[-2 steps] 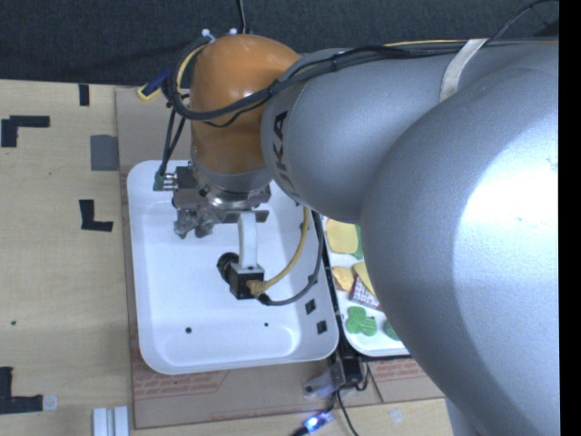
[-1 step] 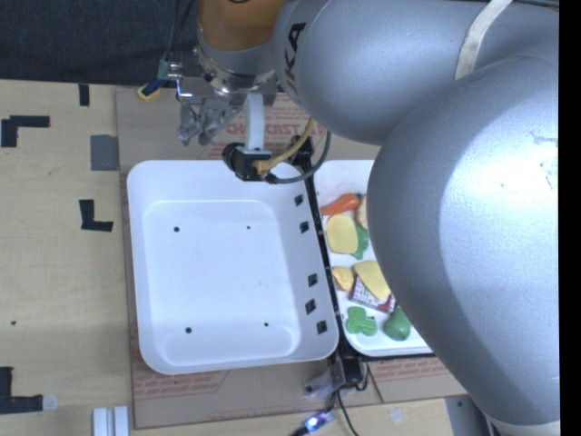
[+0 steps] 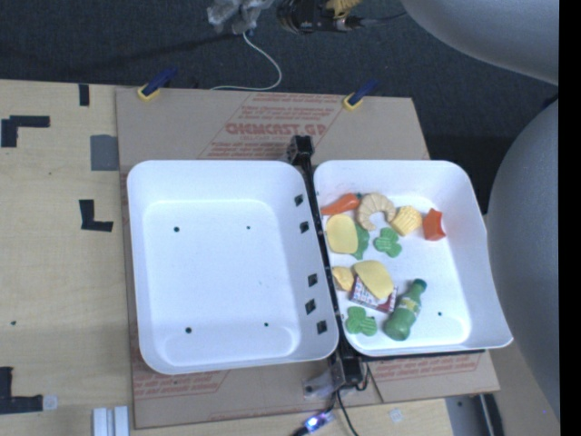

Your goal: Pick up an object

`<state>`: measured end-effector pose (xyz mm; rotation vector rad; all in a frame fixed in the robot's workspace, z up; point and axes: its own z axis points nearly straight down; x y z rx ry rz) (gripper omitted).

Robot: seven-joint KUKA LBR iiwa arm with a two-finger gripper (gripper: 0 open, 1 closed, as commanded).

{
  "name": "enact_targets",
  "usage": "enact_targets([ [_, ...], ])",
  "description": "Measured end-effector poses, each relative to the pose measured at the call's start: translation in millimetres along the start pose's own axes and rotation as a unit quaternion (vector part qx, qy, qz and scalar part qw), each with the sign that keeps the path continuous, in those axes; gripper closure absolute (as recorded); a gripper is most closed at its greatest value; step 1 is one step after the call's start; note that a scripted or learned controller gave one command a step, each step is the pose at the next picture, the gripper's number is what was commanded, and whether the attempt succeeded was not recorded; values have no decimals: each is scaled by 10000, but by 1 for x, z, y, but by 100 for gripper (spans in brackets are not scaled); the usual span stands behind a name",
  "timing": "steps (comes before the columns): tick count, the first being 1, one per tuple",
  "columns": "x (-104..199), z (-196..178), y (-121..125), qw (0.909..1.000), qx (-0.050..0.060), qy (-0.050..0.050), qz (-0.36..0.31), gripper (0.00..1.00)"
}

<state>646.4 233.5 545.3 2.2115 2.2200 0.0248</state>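
Whether the claw is spread or pressed together cannot be told; the grey arm (image 3: 490, 7) looms blurred over the upper right corner, well apart from the toys. These lie bunched in the right bin (image 3: 472, 243): an orange carrot (image 3: 340, 204), a corn cob (image 3: 406, 218), a yellow wedge (image 3: 372, 277) and a green bottle (image 3: 405, 309) near its front. The left bin (image 3: 136, 243) sits just beside it on a cardboard sheet (image 3: 263, 125)
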Motion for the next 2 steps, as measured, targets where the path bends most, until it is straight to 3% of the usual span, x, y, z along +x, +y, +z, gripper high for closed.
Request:
enact_targets([
  [1, -66, 190, -32, 9998, 185, -66, 43, 100],
  [2, 4, 0, -41, 10000, 0, 13, -26, 100],
])
